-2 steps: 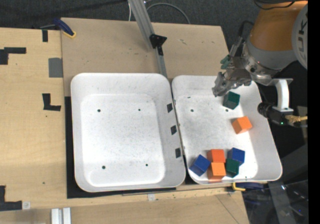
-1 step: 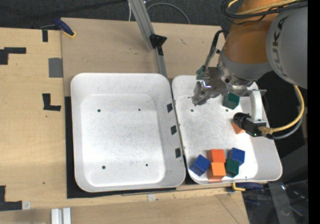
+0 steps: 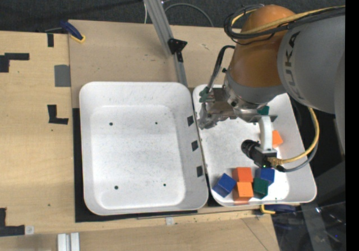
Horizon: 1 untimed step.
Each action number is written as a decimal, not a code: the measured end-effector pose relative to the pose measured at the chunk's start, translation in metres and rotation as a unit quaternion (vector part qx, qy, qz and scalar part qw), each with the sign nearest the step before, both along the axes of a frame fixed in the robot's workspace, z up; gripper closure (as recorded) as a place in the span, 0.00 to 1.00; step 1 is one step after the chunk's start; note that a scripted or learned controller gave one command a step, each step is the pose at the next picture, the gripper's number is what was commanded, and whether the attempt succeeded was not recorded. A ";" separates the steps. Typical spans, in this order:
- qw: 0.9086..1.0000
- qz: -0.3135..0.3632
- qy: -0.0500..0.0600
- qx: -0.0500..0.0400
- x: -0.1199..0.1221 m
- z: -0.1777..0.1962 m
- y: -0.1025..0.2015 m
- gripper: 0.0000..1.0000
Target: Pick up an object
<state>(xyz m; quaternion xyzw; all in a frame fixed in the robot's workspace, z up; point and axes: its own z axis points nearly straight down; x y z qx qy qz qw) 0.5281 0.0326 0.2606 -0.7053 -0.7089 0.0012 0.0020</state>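
Observation:
My gripper [image 3: 206, 116] hangs over the upper left part of the right bin [image 3: 224, 149], close to its left wall, under the grey and orange wrist. I see no object between its fingers. Several small blocks lie grouped at the bin's near edge: a blue block [image 3: 224, 184], an orange block [image 3: 243, 174], a second orange block [image 3: 244, 190], a blue block [image 3: 266, 175] and a green block [image 3: 260, 187]. Another orange piece [image 3: 276, 138] lies by the right side, next to a white part of the arm.
The left bin [image 3: 134, 149] lies beside the right one, sharing a raised rim. A slanted metal rail [image 3: 160, 17] crosses the bench behind the bins. A black fitting with a yellow hose [image 3: 255, 153] hangs over the right bin above the blocks.

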 end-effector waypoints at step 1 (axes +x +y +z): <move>1.000 0.001 0.000 0.000 -0.017 -0.004 0.055 1.00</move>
